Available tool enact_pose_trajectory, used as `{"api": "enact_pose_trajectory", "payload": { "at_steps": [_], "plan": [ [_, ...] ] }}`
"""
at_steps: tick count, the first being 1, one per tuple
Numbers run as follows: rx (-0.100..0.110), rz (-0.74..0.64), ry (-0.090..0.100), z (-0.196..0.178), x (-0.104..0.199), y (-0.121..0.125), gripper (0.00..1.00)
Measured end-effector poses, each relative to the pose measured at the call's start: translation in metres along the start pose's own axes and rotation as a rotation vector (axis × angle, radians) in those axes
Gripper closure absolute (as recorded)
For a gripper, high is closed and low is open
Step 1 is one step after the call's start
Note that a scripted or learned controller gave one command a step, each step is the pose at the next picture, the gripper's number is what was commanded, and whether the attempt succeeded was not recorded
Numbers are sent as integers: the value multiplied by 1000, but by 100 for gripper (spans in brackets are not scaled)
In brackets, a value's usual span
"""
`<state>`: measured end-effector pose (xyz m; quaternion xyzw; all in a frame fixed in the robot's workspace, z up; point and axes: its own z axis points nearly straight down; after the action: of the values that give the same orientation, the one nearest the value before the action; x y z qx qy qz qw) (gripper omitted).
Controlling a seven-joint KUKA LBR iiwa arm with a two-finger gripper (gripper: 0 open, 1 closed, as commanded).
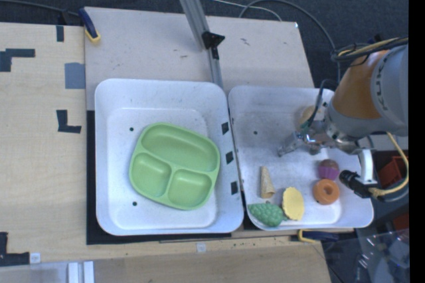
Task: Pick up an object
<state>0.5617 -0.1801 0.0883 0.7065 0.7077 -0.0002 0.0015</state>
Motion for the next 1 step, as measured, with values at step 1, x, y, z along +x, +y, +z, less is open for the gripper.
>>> {"api": "enact_pose_trajectory", "payload": {
  "at_steps": [1],
  "plan": [
    [1, -1, 2, -11, 1, 0, 100]
  ]
}}
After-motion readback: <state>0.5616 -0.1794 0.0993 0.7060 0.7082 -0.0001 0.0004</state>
